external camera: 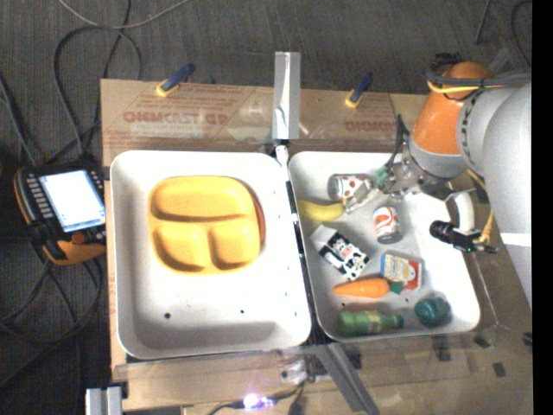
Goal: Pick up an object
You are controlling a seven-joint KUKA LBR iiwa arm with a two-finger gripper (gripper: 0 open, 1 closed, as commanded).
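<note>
The right bin (471,275) holds several small objects. A red-and-white can (348,186) lies on its side at the back, with a yellow banana (320,210) just in front of it. A small red-and-white cup (386,223) stands mid-bin. Nearer the front lie a black-and-white carton (344,256), a red-and-white packet (401,271), an orange carrot (363,289), a green bottle (369,322) and a teal lump (432,309). My gripper (389,180) hangs low at the back of this bin, right of the can and just behind the cup. Nothing visible is in its grasp.
The left bin (130,309) holds a yellow compartment tray (207,223). A metal post (286,93) rises behind the wall between the bins. The arm's grey and orange body (471,128) covers the right bin's back right corner. A handheld screen (65,199) lies left of the bench.
</note>
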